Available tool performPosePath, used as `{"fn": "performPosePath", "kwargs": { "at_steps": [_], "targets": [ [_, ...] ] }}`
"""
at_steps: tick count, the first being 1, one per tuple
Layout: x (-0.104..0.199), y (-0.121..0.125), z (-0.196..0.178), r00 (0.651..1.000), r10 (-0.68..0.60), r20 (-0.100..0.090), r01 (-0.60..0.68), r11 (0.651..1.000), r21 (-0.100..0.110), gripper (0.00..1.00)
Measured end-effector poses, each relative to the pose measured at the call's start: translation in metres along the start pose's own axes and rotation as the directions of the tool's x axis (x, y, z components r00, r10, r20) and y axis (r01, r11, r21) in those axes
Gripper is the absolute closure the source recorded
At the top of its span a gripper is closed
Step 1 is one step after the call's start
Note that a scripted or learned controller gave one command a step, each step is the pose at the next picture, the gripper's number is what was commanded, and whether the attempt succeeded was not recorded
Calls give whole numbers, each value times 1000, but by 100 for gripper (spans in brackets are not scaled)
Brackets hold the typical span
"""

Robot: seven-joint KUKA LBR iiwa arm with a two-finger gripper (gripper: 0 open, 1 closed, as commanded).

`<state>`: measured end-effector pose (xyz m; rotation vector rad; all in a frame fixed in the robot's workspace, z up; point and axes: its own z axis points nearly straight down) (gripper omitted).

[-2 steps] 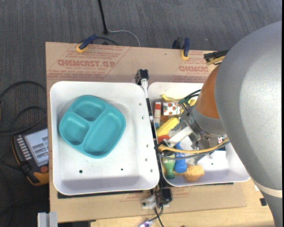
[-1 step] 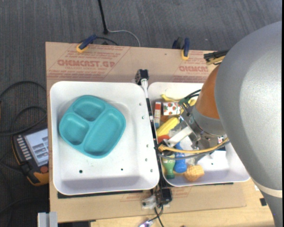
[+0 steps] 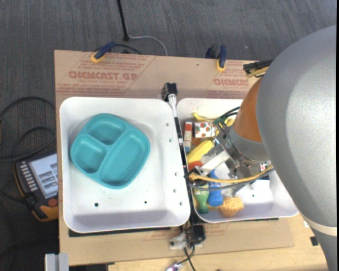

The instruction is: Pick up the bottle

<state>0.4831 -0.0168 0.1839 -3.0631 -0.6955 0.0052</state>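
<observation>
The arm [image 3: 305, 123] reaches down into the right bin [image 3: 271, 208], its bulk covering much of that bin, so the hand [image 3: 237, 160] sits low among the heaped toys, presumably to get at the bottle. Whether the hand is apart, together or clamped on anything I cannot tell. Which item is the bottle is unclear; it is probably in the clutter just beside the hand. The teal plate [image 3: 110, 149] lies well apart, alone in the left bin [image 3: 79, 208].

**Two bins, arm over the right one**

The gripper [image 3: 229, 161] sits low in the right bin [image 3: 282, 208] among small items – the divided plate [image 3: 110, 149] lies well left of it, in the left bin [image 3: 158, 216].
</observation>
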Motion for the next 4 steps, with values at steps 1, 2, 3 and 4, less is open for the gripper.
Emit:
{"fn": "performPosePath", "kwargs": {
  "at_steps": [1, 2, 3, 4],
  "targets": [
    [-10, 20, 0, 970, 242, 1, -242, 970, 0, 0],
    [20, -41, 0, 971, 238, 1, -238, 971, 1, 0],
    [-21, 43, -2, 975, 223, 0, -223, 975, 0, 0],
    [11, -23, 0, 983, 184, 1, -184, 983, 2, 0]
  ]
}}
